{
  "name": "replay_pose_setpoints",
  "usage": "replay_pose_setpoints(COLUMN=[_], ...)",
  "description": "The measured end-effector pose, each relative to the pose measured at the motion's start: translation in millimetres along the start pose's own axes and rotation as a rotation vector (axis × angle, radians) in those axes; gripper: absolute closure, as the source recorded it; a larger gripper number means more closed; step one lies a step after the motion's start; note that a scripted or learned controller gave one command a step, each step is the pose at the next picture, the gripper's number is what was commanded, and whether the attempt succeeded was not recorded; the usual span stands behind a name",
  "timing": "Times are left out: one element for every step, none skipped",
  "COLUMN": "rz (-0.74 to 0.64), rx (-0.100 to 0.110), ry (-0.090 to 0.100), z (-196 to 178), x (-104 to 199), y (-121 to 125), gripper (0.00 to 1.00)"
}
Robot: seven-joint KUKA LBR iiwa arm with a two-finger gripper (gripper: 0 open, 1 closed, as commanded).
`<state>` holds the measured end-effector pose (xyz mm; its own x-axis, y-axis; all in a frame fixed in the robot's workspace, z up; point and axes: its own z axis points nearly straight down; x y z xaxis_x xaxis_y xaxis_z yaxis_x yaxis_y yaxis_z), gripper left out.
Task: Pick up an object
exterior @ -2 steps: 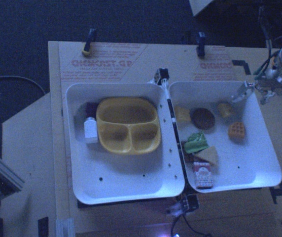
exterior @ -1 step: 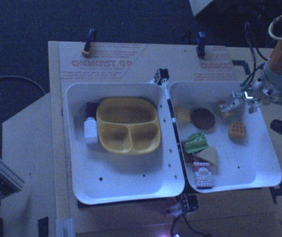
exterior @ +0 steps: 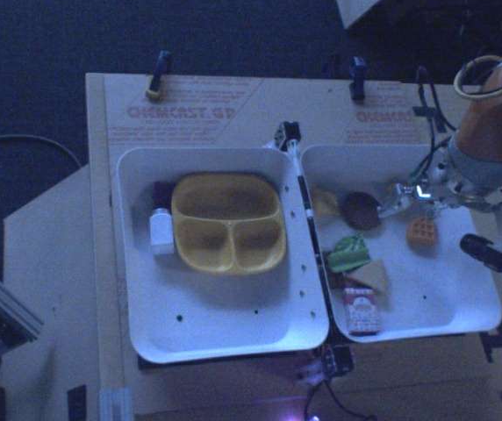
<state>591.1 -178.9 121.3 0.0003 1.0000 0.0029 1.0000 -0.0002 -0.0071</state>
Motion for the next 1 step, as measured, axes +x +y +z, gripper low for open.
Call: replay_pose_setpoints(rz=[-0.001], rx=[-0.012], ry=[-0.006], z=[32.7], x=[-0.8], y=[2.9], gripper=[0.0])
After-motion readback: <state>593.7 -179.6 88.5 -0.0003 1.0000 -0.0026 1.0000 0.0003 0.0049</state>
